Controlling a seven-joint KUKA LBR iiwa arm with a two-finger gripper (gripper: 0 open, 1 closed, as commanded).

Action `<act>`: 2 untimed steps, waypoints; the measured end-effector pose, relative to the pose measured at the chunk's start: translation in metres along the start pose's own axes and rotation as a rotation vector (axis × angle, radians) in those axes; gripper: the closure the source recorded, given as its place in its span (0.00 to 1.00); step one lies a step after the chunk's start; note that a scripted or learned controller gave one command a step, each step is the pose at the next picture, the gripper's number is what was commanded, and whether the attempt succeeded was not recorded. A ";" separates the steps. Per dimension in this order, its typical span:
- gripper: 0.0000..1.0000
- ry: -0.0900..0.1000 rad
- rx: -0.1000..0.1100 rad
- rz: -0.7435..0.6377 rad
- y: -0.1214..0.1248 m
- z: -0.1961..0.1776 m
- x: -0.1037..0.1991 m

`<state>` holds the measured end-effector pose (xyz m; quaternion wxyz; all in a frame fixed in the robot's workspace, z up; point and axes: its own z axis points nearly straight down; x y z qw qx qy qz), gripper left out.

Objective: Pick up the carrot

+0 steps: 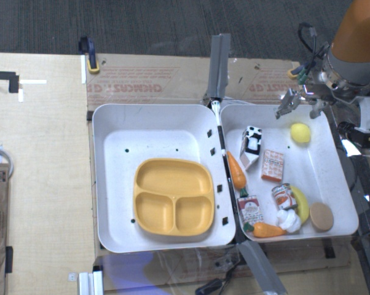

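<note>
over the far edge of the right bin (338,158), the claw (302,103) hangs with its fingers spread apart and nothing between them. the carrot (236,170) lies against this bin's left wall, just beside a black-and-white carton (252,146). a second orange carrot-like piece (268,229) rests by the near wall, next to a red-labelled packet (251,211) whose print is too small to read. a lemon (300,133), a red-and-white box (273,166), a small can (283,196), a banana (302,204) and a tan disc (322,216) share the bin. the left bin (111,165) holds a yellow divided plate (174,196). brown cardboard (148,82) behind bears mirrored lettering i cannot read.
</note>
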<state>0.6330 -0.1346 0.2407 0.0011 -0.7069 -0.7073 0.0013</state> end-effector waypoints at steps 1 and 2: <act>0.00 0.000 -0.002 -0.228 -0.056 0.119 -0.008; 0.00 0.001 0.000 0.011 -0.140 0.048 0.040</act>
